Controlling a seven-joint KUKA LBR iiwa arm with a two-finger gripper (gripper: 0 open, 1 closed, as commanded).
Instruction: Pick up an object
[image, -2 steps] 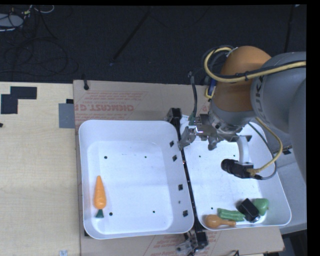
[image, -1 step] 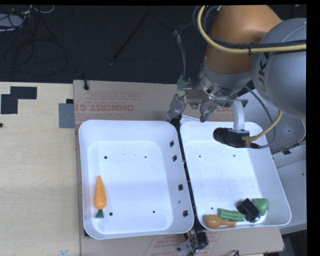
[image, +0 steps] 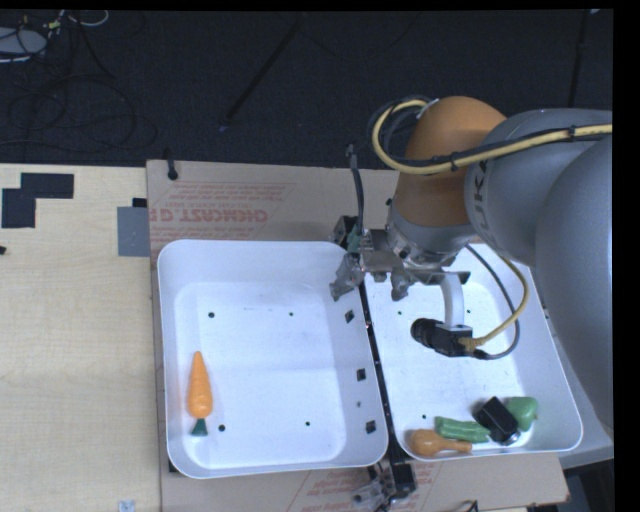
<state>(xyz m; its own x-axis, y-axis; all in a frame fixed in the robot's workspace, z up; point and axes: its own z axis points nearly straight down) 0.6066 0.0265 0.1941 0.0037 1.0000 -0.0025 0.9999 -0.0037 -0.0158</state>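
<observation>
The grey arm covers the right bin's upper part; the claw hangs over the divide between the bins, its opening impossible to tell, nothing seen in it; the left bin lies mostly bare, an orange carrot near its front-left wall; green, black and orange objects crowd the right bin's front edge.

A pale wood-grain worktop carries a brown cardboard sheet with reversed red print. On the sheet, two shallow white plastic bins sit side by side: left bin, right bin. Dark cables lie on the black floor beyond
</observation>
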